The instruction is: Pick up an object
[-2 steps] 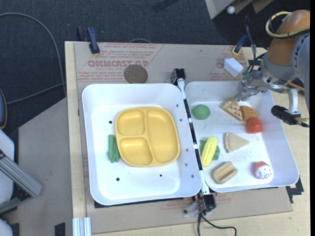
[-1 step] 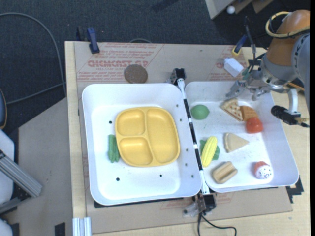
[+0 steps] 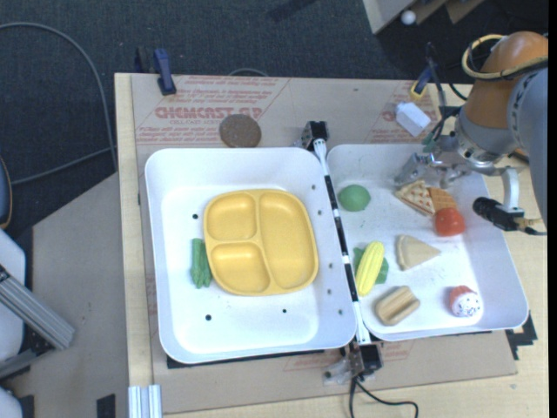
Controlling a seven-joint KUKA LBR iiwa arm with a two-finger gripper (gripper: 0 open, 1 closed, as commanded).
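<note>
My gripper [image 3: 424, 174] hung at the right bin [image 3: 513, 273] far edge, over the flat ridged waffle [image 3: 418, 197]; whether my jaws were apart, I cannot tell.

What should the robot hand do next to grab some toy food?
Probably lower a little onto the waffle piece. The gripper hangs right above it at the far end of the right bin, with the tomato close beside, so going straight down seems safest.
</note>
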